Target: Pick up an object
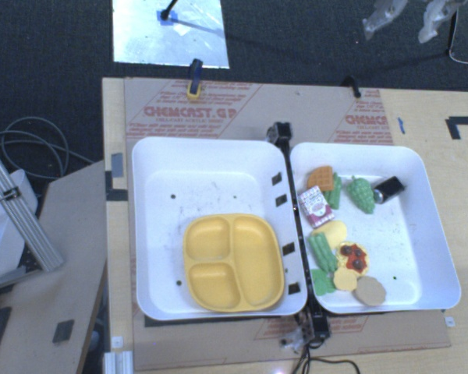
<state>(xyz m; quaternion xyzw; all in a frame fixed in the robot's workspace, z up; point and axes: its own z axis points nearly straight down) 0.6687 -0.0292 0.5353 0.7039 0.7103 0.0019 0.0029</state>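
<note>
— While the pale two-finger end effector point(409, 12) hangs spread and empty beyond the table's far edge, what's pickable?
— Small plastic toy foods point(339, 228) clustered in the right white bin point(421, 162), easy reach.

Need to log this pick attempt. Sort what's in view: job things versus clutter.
Job: gripper, high at top right; toys in the right bin: waffle, green veg, black can, pink carton, pizza, cookie.

Lying about: yellow tray in left bin, foil sheet.
</note>
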